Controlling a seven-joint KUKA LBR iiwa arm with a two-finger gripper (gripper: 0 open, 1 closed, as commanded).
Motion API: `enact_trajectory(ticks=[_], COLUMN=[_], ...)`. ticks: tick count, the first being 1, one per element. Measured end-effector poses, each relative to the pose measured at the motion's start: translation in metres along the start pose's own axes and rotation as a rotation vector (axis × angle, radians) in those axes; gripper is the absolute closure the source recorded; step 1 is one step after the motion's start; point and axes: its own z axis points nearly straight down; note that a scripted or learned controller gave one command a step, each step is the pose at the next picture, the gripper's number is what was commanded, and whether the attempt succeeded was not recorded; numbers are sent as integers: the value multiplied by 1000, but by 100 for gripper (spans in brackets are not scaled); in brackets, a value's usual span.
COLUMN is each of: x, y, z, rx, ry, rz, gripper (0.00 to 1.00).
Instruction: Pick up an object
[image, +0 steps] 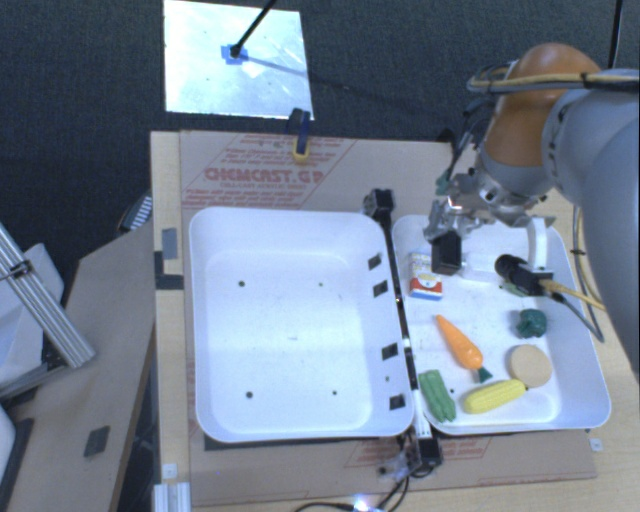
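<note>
The gripper hangs over the far end of the right bin, and from this angle its dark tip reads as one block, so whether it is parted or clenched cannot be told. Just below it lies a small red, white and blue box; farther toward the near end sit the carrot, green pickle, corn cob and tan disc, with a dark green lump off to its right.
</note>
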Motion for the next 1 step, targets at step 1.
enact_trajectory(ticks=[1], x=[42], y=[3], z=[-18], rx=[2], ry=[3], rz=[-7], gripper=[100])
